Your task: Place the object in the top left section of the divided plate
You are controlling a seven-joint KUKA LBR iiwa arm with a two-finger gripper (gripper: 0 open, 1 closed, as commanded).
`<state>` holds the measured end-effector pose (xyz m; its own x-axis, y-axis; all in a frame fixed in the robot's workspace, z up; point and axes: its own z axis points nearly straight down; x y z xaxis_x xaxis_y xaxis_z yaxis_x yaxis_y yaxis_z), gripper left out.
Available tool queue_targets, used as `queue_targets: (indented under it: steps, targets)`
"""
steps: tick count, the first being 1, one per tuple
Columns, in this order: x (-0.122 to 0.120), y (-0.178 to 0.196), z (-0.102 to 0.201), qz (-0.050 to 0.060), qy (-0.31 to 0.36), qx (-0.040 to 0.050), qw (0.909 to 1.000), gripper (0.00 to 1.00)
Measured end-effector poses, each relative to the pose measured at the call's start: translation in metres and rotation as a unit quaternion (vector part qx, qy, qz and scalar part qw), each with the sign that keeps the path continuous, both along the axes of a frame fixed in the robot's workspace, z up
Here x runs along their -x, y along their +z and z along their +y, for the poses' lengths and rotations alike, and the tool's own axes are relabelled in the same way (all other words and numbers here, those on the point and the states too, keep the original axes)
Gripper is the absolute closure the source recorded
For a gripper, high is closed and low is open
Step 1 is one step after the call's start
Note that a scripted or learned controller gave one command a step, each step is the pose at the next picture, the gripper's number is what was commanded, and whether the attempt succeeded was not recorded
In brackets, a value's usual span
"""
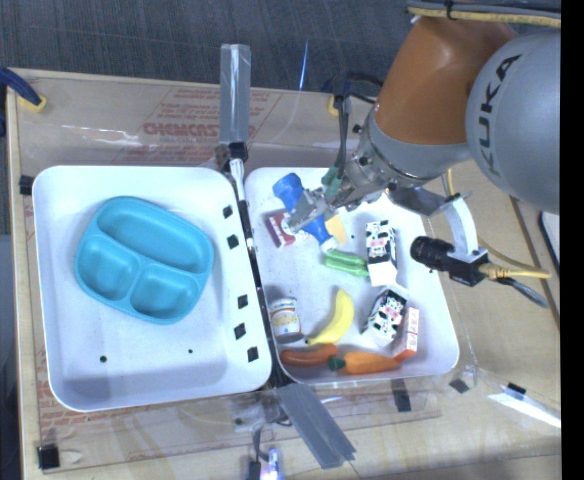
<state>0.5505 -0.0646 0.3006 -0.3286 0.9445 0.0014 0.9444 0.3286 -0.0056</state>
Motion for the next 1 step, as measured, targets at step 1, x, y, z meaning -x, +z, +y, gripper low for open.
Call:
queue_targets:
  steps: [1]
  targets:
    - [-0.0514, -0.0766, 0.0629, 0.002, -0.042, 0.0004, 0.9991, 1.0]
